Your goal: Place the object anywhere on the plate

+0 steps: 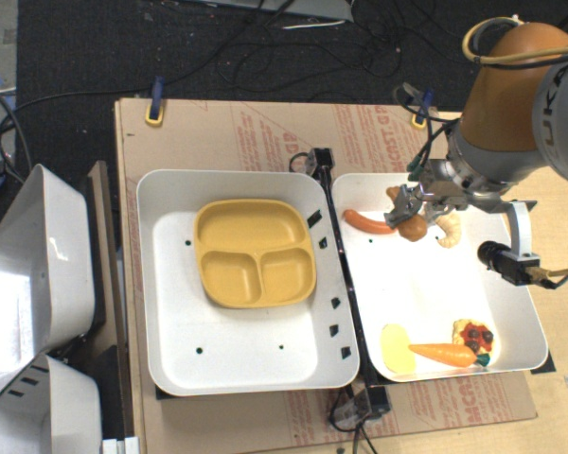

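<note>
A yellow divided plate [256, 252] lies in the left white bin [166, 348]. In the right bin [435, 291], near its far edge, lie an orange-red sausage [364, 221], a brown rounded piece [414, 228] and a pale curled piece [449, 232]. My gripper [405, 209] hangs right above the brown piece, at the sausage's right end, and partly hides the brown piece. Whether it touches either one is hidden from me.
At the right bin's near edge lie a carrot [442, 354], a pale yellow disc [395, 346] and a small pizza-like piece [474, 334]. A black part on a cable [506, 260] hangs over that bin's right side. A black divider [339, 253] separates the bins.
</note>
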